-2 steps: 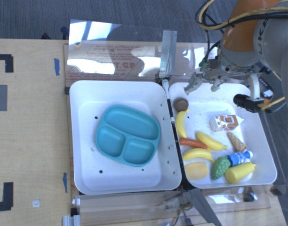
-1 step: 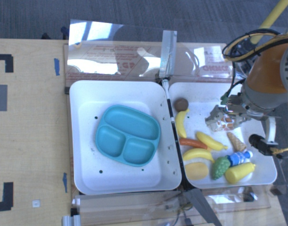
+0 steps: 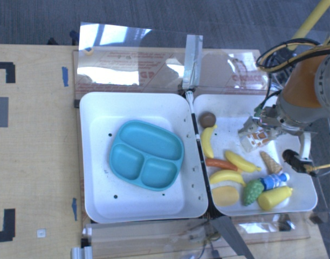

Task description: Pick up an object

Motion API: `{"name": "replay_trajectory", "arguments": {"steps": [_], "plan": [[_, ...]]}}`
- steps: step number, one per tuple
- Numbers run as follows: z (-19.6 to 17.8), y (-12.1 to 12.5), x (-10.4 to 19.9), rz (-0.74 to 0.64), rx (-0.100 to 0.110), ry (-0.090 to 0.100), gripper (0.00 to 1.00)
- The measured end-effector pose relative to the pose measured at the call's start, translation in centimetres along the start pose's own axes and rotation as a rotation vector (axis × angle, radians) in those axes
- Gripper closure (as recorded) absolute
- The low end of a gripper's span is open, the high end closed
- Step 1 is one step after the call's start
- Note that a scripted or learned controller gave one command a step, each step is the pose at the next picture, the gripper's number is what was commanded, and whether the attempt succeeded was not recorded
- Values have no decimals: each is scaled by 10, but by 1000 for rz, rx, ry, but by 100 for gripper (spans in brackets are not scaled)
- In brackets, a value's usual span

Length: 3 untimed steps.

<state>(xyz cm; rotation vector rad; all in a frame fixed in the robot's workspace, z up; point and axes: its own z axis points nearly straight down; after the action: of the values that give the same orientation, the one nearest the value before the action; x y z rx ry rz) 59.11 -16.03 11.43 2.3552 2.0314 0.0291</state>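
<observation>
The right bin (image 3: pixel 308 201) serves as the reference for this record. The gripper (image 3: pixel 258 129) sits over the upper middle of that bin, directly above a small white carton with orange print (image 3: pixel 258 139), which lies tilted on the bin floor; the carton's upper portion is overlapped by the gripper body, so contact between the two cannot be confirmed, and whether the tool is spread or pressed together cannot be told from this angle. The carton appears boxy and pale, with an orange patch on the visible face; its printing is too small to read. Elsewhere in the right bin: a brown round item (image 3: pixel 208 119) near the upper left corner, a yellow banana (image 3: pixel 208 142) just below it along the left wall, an orange carrot (image 3: pixel 221 164) at centre left, a second banana (image 3: pixel 241 161) at centre, a third banana (image 3: pixel 227 177) lower left, a pale yellow block (image 3: pixel 226 195) at the lower left, a green lumpy item (image 3: pixel 253 192) beside it, a cone (image 3: pixel 271 162) right of centre, a blue-and-white bottle (image 3: pixel 275 181) and a yellow lemon-like piece (image 3: pixel 274 197) at the lower right. Left of the right bin, the left bin (image 3: pixel 95 117) holds a blue divided tray (image 3: pixel 146 154).
</observation>
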Motion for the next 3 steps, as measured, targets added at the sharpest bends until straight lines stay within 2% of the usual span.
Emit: {"name": "replay_trajectory", "arguments": {"steps": [1, 2, 3], "plan": [[-35, 61, 16, 130, 31, 3, 0], [13, 44, -19, -41, 27, 6, 0], [28, -2, -34, -26, 34, 11, 0]]}}
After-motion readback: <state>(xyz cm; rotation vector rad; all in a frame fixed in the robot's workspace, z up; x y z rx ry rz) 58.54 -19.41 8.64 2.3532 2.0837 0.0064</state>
